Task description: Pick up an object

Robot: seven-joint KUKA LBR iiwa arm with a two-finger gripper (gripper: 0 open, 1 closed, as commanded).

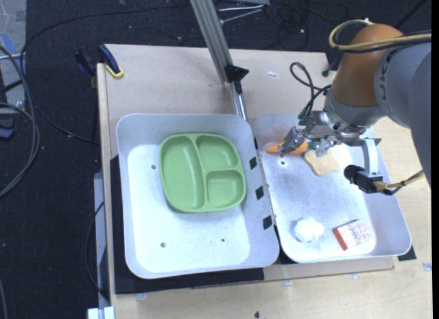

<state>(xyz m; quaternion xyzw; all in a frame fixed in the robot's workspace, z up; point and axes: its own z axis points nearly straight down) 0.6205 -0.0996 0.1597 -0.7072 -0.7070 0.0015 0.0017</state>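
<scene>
In the right bin (384,208) lie several small objects. An orange carrot-like piece (280,149) rests near the bin's upper left, right at the tip of my gripper (300,143). Just below the gripper sits a tan wedge-shaped block (324,164). Closer to the front edge are a white lumpy object (308,229) and a red and white packet (353,234). The gripper hangs low over the bin's back part, reaching in from the right, and partly covers the orange piece.
The left bin (137,235) holds a green divided plate (203,172). A slanted metal pole (214,29) rises behind the bins. Black clips (260,191) sit on the divider between the bins. A black cable connector (361,178) hangs by the wrist.
</scene>
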